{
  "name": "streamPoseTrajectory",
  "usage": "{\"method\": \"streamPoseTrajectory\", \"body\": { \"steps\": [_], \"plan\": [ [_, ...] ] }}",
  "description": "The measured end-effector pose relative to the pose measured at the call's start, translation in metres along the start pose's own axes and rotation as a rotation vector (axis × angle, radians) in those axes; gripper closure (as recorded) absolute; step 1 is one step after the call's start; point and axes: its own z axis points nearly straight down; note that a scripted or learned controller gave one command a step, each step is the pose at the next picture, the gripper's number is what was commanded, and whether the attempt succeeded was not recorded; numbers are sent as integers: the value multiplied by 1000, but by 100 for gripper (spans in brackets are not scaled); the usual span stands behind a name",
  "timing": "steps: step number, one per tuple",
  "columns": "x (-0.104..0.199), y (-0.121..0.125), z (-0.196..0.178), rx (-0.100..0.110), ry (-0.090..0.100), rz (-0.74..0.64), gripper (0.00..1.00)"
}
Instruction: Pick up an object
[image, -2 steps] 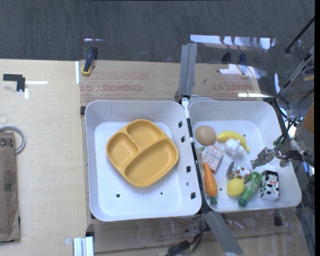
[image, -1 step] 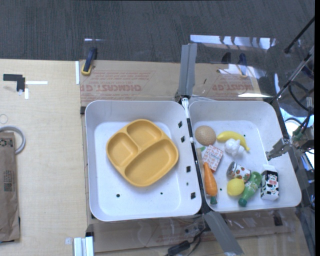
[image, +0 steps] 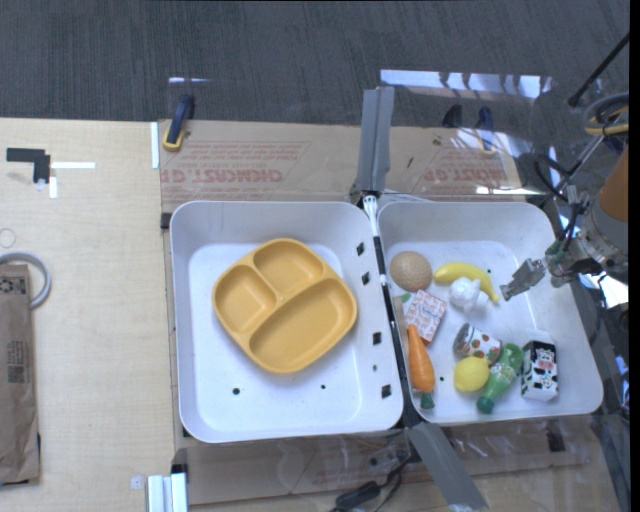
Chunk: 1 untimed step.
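We are looking at a yellow banana lying in the right bin, near its middle, long axis running left-right, one end pointing toward the gripper, whose state we cannot tell. The bins are sitting on brown cardboard over a pale bench.

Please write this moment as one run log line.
end effector: above right bin, nothing held | nearest: banana | yellow plate: left bin | pick: not done
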Motion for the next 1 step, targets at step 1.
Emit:
{"method": "streamPoseTrajectory", "body": {
  "steps": [1],
  "plan": [
    [32,43,61,-3,-1,-3,0]
  ]
}}
